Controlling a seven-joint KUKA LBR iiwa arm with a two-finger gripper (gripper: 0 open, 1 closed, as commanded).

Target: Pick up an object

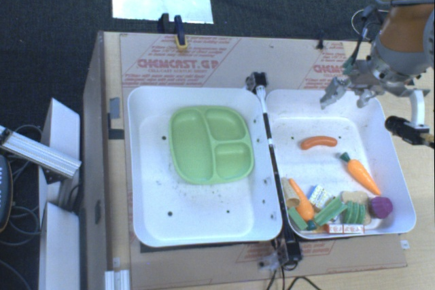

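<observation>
1. Over the right bin's [389, 146] far edge I see my claw [350, 93], fingers spread, holding nothing.
2. Nearer me, apart, lies an orange sausage [319, 142].
3. Beside it, right, a carrot [361, 174].

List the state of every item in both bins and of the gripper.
Green three-compartment plastic tray: flat in the left white bin, nothing in it.
Orange toy sausage: lying alone mid right white bin.
Large orange toy carrot: lying flat, apart from the pile.
Purple round toy: resting at the pile's edge.
Two-finger gripper: open, above the right bin's far rim, holding nothing.
</observation>
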